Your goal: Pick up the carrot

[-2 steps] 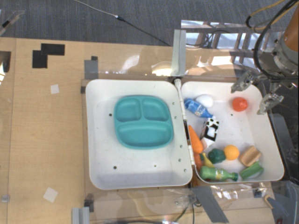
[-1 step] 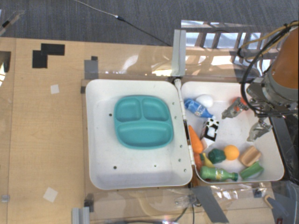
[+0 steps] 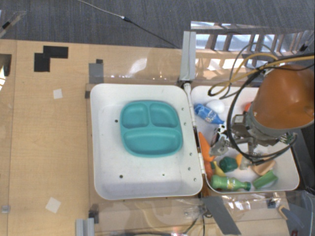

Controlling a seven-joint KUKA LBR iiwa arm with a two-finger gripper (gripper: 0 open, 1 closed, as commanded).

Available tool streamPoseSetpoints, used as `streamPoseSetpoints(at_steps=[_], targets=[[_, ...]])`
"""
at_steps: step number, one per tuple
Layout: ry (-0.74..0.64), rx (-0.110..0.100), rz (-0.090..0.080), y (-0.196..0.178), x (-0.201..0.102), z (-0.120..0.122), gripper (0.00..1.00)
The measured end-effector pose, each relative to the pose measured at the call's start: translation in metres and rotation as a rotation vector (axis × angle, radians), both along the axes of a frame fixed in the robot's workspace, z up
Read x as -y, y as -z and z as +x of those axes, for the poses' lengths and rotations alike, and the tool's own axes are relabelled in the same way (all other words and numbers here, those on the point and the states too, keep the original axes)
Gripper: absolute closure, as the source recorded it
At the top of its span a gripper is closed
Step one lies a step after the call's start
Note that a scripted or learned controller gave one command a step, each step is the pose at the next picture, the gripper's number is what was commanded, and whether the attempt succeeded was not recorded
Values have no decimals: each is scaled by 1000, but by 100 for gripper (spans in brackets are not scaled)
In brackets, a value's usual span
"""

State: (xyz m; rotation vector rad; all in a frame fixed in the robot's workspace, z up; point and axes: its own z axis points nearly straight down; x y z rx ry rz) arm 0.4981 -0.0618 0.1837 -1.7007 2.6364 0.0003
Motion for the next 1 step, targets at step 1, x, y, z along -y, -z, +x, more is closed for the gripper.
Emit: streamPoseSetpoints(at_steps=[1], targets=[[5,4,1,-2,-46,-9,0]])
